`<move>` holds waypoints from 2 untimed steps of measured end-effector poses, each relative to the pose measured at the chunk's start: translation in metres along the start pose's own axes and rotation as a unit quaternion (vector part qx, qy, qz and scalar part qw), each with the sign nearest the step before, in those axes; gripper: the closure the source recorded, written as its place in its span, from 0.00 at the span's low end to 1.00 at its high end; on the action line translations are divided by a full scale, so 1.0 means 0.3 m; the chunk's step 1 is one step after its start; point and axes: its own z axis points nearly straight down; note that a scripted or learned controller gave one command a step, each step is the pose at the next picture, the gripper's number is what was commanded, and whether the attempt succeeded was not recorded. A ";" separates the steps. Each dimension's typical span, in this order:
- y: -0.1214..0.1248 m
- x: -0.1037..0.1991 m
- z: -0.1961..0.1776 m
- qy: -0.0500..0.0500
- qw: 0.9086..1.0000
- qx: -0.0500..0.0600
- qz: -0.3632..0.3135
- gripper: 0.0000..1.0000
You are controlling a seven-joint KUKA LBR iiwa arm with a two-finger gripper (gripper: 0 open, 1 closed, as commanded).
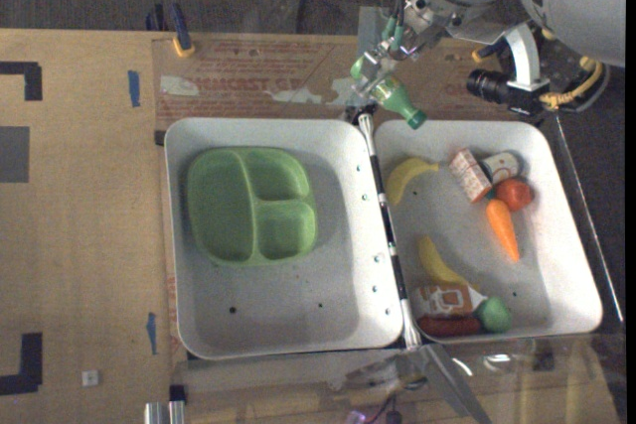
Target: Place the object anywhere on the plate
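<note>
A green divided plate (251, 204) lies in the left white bin (298, 333), toward its upper left. My gripper (377, 91) hangs over the top of the divider between the two bins, up and to the right of the plate. Its fingers are shut on a small green bottle (397, 101), which tilts down to the right with its cap end over the right bin's upper left corner. The bottle is in the air, apart from the plate.
The right bin (581, 303) holds two bananas (409, 176), a carrot (504, 228), a tomato (514, 194), a small box (469, 174), a sausage (449, 325), a green ball (493, 314) and a packet (447, 298). Bare floor of the left bin lies below the plate.
</note>
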 end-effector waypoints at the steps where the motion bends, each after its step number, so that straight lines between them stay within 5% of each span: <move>1: -0.148 0.159 0.341 0.001 0.999 0.001 -0.048 1.00; 2: -0.144 0.156 0.304 0.000 0.999 -0.002 -0.048 1.00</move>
